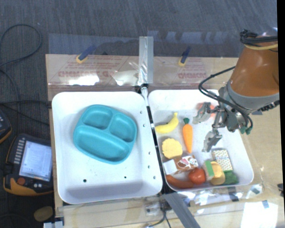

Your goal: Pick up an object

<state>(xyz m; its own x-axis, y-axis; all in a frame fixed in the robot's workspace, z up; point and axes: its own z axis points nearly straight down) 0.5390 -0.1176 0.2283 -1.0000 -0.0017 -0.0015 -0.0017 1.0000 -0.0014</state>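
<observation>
From where I stand, the arm (pixel 255 72) comes in from the right, and its gripper (pixel 212 127) hangs over the right bin (pixel 246 154), near the bin's upper right part; the two fingers (pixel 211 140) are apart and there is nothing between them. The toy food lies below and to the left of the gripper; an orange carrot (pixel 187 136) stands lengthwise just beside the fingers, and a yellow banana (pixel 167 125) lies to its left, close to the bin wall. Under the banana there is a round yellow piece (pixel 171 147); lower, a red tomato (pixel 197 175) touches a brown sausage (pixel 178 182) at the front wall. A checkered cracker (pixel 221 159) lies below the gripper, with some yellow and green pieces (pixel 220 175) crowded under it. In the left bin (pixel 70 184) a blue divided plate (pixel 105 132) lies tilted in the middle.
</observation>
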